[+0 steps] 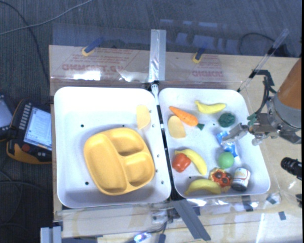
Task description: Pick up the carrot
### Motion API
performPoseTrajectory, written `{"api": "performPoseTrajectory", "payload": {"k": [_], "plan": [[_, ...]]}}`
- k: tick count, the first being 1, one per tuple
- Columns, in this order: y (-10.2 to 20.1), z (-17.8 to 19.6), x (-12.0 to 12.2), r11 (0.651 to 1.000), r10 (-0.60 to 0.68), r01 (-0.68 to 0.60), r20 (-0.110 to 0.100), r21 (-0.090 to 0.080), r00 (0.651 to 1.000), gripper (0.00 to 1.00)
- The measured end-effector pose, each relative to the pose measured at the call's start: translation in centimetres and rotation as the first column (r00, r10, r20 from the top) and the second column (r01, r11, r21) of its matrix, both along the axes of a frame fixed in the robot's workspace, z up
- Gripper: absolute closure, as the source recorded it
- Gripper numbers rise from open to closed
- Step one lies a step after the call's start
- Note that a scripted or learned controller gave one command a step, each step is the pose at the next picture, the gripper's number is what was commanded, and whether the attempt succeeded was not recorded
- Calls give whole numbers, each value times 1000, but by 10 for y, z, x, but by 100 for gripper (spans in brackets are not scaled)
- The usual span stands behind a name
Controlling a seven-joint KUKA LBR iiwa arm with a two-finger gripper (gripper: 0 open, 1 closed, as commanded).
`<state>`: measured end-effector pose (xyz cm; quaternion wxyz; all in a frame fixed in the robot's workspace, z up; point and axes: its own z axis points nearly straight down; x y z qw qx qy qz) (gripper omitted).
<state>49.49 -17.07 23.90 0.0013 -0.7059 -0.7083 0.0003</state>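
The carrot (184,116), orange with a small green tip, lies in the upper left part of the right bin (253,151), pointing down to the right. My gripper (239,131) hangs over the right side of that bin, just above a blue and white packet (227,145). It is well to the right of the carrot and apart from it, and nothing shows in its grip.
Around the carrot lie a pale yellow slice (176,128), a banana (211,106) and a dark green item (226,119). Lower down are a red pepper (181,162), two more bananas, a green ball (225,160) and a can (240,178). The left bin holds a yellow divided tray (119,158).
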Motion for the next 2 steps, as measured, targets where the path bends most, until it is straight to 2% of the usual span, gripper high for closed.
{"api": "performPoseTrajectory", "payload": {"k": [1,2], "plan": [[55,-11,66,988,151,-151,0,-2,988,0],[94,-56,124,988,157,-157,0,-2,988,0]]}}
